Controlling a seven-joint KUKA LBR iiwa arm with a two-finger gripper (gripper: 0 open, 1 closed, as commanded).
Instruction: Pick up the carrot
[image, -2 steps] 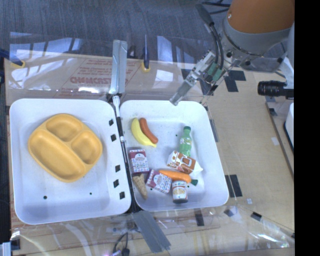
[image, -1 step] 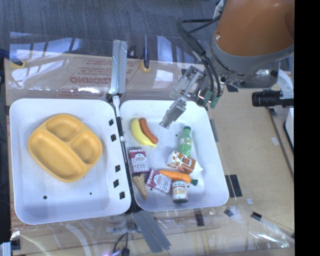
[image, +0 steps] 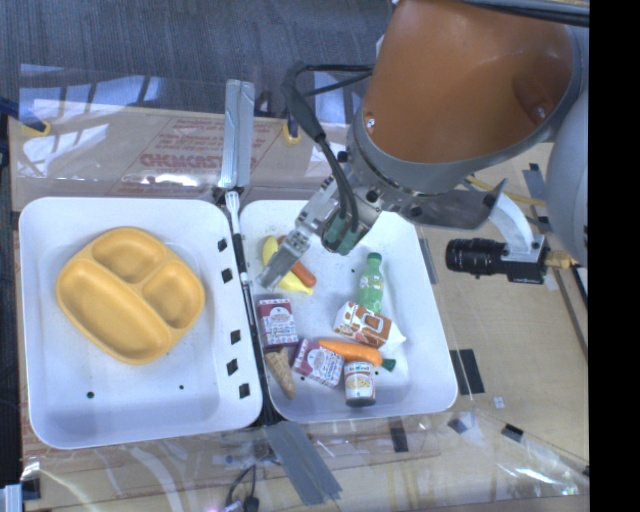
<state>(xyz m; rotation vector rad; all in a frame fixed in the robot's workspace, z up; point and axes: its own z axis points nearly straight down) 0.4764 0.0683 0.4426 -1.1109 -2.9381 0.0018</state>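
Here two white bins (image: 40, 400) sit, one carrot (image: 350, 352) lies free, and the tool (image: 285, 262) pinches an orange piece (image: 300, 273).

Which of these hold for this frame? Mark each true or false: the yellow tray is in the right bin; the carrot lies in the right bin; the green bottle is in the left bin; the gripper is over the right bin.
1. False: the yellow tray sits in the left bin.
2. True: the carrot lies in the right bin.
3. False: the green bottle is in the right bin.
4. True: the gripper is over the right bin.
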